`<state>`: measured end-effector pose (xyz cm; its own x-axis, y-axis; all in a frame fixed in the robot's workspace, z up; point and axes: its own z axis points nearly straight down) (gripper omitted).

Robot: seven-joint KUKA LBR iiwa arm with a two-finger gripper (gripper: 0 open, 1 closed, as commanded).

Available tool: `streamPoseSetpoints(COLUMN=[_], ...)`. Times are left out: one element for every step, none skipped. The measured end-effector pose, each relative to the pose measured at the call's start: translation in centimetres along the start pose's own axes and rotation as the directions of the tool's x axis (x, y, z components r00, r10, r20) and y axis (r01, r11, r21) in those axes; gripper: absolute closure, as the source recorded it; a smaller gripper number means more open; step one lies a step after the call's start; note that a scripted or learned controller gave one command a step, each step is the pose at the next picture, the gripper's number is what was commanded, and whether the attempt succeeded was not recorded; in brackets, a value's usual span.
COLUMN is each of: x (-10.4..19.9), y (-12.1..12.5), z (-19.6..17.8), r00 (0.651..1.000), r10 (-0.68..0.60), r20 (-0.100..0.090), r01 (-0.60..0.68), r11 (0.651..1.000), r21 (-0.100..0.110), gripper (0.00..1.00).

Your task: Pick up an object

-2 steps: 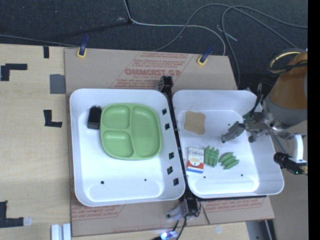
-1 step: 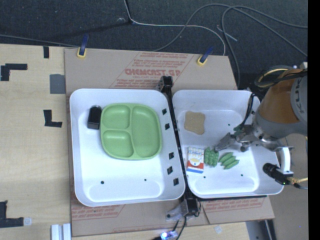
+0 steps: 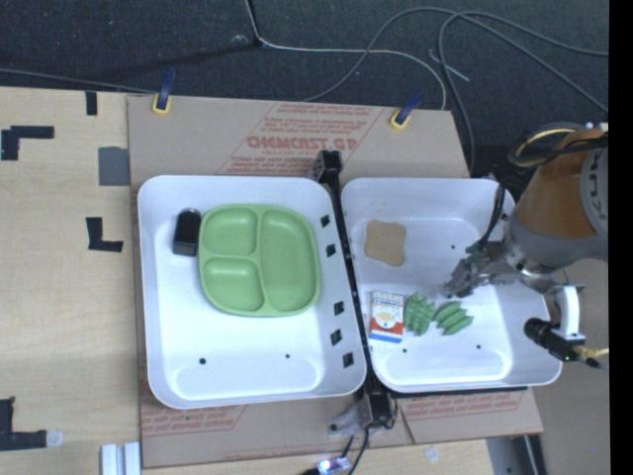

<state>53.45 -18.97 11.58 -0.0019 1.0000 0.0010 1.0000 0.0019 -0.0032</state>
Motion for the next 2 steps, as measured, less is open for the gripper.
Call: streamPoseSetpoints(x=[0.3,0.2], y=[0.2,0.9], z=[-6.3,-12.5], r00=[1.000,1.000], r10=[0.000,0.000], r20=[0.002,0.003], r01=[0.000,0.000], r11=[1.000,1.000], r21=[-0.008,-0.008], gripper=[1.00,1.00])
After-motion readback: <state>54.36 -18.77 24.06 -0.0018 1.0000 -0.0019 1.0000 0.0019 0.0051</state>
